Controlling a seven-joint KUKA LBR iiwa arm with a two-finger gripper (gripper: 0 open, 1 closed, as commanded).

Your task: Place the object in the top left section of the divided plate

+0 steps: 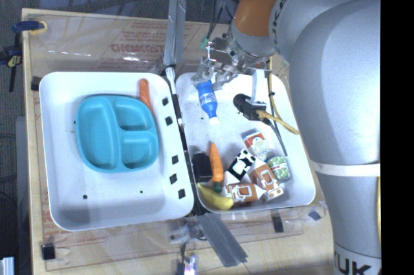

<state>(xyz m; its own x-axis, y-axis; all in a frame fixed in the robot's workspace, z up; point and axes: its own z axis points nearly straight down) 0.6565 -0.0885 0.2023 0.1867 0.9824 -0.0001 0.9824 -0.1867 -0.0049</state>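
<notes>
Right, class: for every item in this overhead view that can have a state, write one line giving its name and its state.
gripper: above the right bin, shut on the bottle
bottle: blue, held at its top, hanging tilted
divided plate: lying flat in the left bin, its sections bare
left carrot: lying beside the plate's rim
right carrot: lying among the right bin's clutter
banana: lying at the right bin's near edge

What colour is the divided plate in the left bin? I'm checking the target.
Light blue; the divided plate shows best in the camera view.
</notes>
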